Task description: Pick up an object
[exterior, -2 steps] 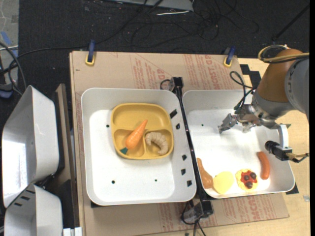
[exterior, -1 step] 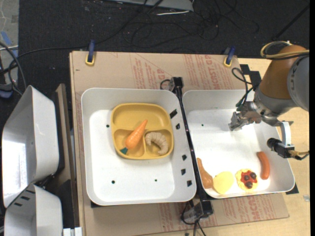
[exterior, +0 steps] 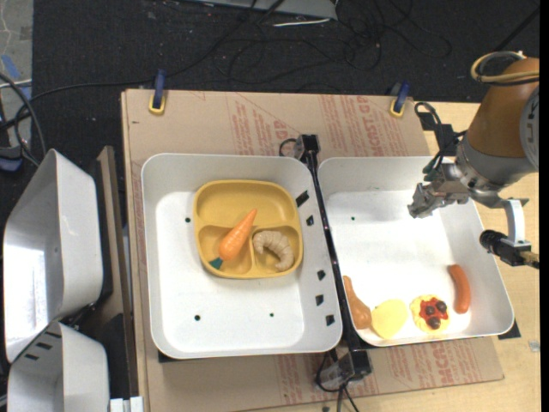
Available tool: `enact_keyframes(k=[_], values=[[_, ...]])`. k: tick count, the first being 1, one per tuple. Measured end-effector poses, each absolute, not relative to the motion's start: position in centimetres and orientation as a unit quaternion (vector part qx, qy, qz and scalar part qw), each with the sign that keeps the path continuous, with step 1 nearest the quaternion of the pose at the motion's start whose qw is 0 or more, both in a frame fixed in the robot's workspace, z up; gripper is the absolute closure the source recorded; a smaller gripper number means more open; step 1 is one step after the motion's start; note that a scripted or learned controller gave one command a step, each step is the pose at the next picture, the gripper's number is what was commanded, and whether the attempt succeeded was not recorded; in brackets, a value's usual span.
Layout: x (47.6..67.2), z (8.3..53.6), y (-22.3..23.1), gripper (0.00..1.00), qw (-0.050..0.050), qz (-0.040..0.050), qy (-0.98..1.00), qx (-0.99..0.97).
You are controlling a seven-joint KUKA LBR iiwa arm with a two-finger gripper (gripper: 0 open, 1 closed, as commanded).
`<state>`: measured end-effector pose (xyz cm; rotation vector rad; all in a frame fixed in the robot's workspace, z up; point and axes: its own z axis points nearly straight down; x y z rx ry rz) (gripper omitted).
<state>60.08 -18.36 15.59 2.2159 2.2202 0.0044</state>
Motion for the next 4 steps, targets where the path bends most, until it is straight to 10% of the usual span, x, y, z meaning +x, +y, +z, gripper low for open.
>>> enact_keyframes(k=[2, 4], values=[[60.6, 28.1, -19.1, 1.00, 0.003, 0.0015, 0.708, 0.706], [60.0, 26.4, -9.3, 1.00, -0.001, -0.0001, 0.710, 0.705]])
